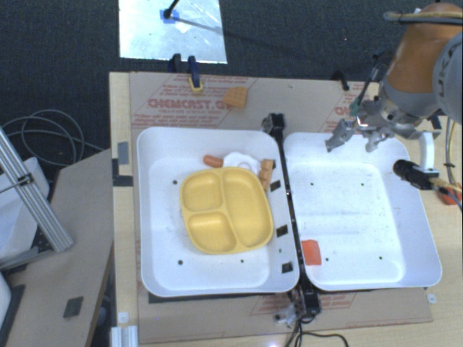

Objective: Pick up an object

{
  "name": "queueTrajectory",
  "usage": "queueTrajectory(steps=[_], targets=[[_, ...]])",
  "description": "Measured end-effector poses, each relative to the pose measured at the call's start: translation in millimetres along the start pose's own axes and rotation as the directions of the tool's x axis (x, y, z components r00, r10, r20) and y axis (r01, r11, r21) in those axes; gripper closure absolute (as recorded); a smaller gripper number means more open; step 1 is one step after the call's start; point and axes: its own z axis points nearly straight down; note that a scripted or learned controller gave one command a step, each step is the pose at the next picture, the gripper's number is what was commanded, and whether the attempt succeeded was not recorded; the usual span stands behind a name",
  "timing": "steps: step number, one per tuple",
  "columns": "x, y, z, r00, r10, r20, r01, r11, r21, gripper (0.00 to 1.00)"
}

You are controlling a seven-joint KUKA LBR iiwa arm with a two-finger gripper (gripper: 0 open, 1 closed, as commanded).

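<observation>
My gripper (354, 142) hangs over the far edge of the right bin (405, 266), its two fingers spread apart with nothing between them. A small orange-red block (310, 251) lies at the near left corner of that bin. In the left bin (155, 266) sits a yellow divided plate (225, 210). Behind the plate lie a small orange sausage (213, 161), a white piece (241, 163) and a tan block (266, 170).
A tan sponge-like piece (235, 97) lies on the cardboard behind the left bin. A shiny sheet (171, 20) lies farther back. A black divider (286, 194) runs between the two bins.
</observation>
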Motion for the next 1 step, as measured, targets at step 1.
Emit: queueTrajectory(steps=[1], targets=[[0.3,1.1,-11.4,1.0,-0.003,0.0,0.003,1.0,-0.004,1.0]])
